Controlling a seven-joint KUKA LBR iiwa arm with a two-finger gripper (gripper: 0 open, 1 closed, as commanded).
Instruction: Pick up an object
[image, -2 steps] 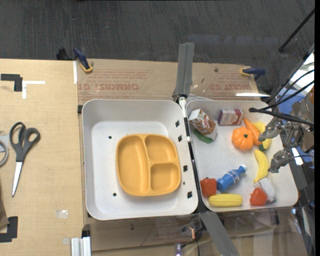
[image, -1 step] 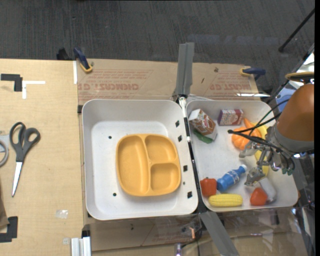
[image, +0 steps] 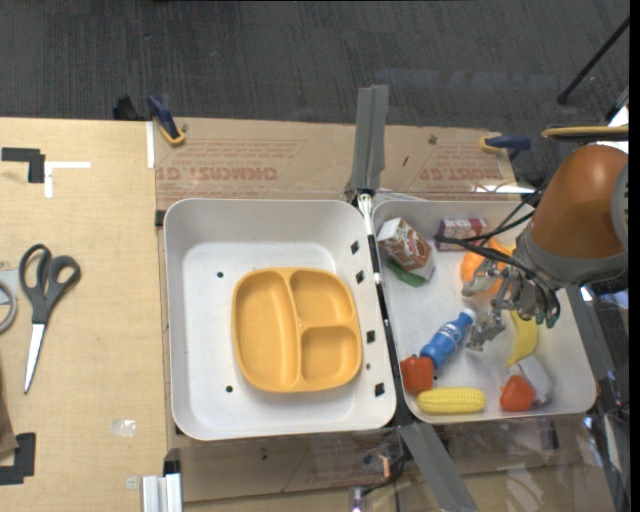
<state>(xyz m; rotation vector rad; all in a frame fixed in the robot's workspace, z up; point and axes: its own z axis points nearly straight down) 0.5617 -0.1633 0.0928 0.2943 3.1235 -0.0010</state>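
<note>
Wooden bench boards are carrying two shallow white bins, and we are hanging our two-finger gripper (image: 487, 325) low in the right white bin (image: 575, 405), its fingers apart on nothing, just beside the blue plastic bottle (image: 446, 339) and the yellow banana (image: 522, 338). We are judging that centring over the bottle's middle before closing is giving the surest hold.

two white bins (image: 190, 330), one yellow plate (image: 297, 328), one scissors (image: 42, 300), one corn cob (image: 451, 401), one banana (image: 523, 338)
</note>
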